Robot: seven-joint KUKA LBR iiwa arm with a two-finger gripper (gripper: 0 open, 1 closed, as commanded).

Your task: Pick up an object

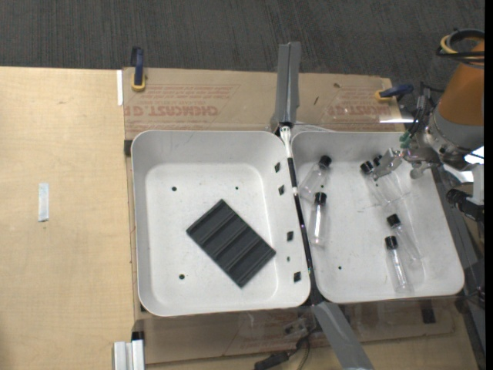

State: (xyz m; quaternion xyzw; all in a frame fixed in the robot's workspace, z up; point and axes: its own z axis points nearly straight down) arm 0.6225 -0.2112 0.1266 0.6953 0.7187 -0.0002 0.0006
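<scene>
While the gripper (394, 160) hangs over the far part of the right bin (431, 287), I cannot tell how its fingers stand. Clear black-capped vials (316, 213) lie scattered beneath; a black ridged block (230, 243) rests in the left bin (154, 284).

Arm (462, 99) cut off at the right edge, pincer (397, 160) fingers too small to tell, clear vials' (397, 264) outlines faint
</scene>
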